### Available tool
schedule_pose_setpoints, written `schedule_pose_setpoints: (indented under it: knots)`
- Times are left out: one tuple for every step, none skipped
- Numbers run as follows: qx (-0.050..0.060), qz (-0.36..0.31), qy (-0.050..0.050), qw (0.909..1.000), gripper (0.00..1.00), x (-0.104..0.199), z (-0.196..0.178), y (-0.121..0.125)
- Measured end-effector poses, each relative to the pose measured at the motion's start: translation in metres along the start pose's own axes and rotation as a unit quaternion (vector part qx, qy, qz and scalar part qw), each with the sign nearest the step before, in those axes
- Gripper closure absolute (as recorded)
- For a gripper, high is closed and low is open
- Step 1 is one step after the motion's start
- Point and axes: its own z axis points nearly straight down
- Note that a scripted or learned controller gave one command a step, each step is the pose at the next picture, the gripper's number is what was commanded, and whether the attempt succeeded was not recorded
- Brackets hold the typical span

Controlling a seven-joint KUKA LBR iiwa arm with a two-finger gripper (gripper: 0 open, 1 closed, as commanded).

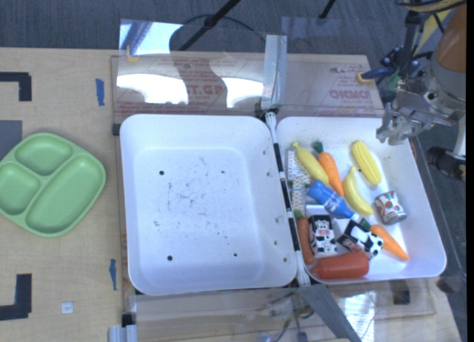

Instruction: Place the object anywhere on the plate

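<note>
Over the right bin's far right corner hangs the gripper, up by the rim, and whether its fingers are open or closed I cannot tell from this angle; nothing shows between them. Down in that bin the toys lie crowded: a corn cob near the back, a banana just beside it, two carrots at the back left, a blue bottle in the middle, a small can toward the right, another carrot at the front right, and a red sausage along the front wall. Beside it, the left bin shows its bare white floor. Well apart, on the bench's left side, sits the green plate, three compartments, nothing on it.
</note>
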Motion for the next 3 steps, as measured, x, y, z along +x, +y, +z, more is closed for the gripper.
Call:
schedule_pose_setpoints:
  knots:
    - [0.01, -0.127, 0.006, 0.9918, 1.0, 0.002, 0.06, -0.049]
    - [0.008, -0.126, 0.006, 0.992, 1.0, 0.002, 0.05, -0.048]
    - [0.007, -0.125, 0.005, 0.9921, 1.0, 0.001, 0.04, -0.047]
